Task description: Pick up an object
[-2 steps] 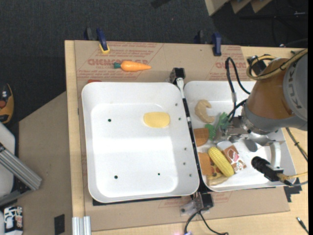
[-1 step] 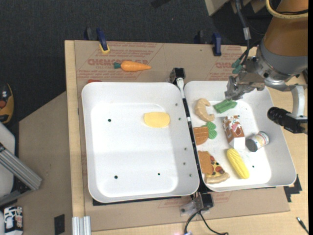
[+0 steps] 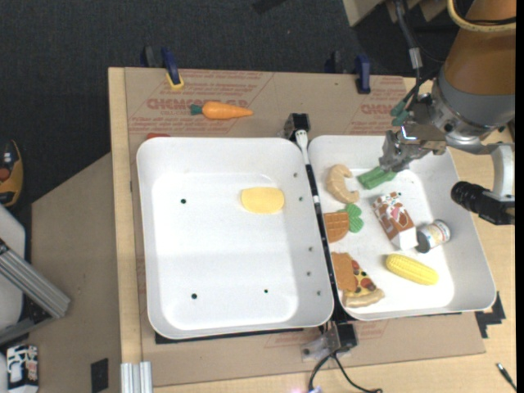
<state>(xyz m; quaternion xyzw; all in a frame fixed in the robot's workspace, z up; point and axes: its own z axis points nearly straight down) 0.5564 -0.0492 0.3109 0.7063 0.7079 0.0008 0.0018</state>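
Note:
My gripper (image 3: 393, 155) hangs over the far part of the right bin (image 3: 467, 293). A flat green piece (image 3: 375, 177) lies right at its tip, touching or just below it; I cannot see whether it is gripped. Also in the right bin are a beige croissant-shaped toy (image 3: 341, 182), an orange piece with a green top (image 3: 340, 222), a brown and white packet (image 3: 393, 217), a small can (image 3: 432, 236), a yellow corn cob (image 3: 411, 269) and a pizza slice (image 3: 354, 278). A yellow oval (image 3: 262, 200) lies in the left bin (image 3: 164, 301).
A toy carrot (image 3: 223, 110) lies on the cardboard board behind the left bin. Blue clamps (image 3: 172, 68) hold the board's far edge. A black fitting (image 3: 483, 203) sticks out at the right bin's right side.

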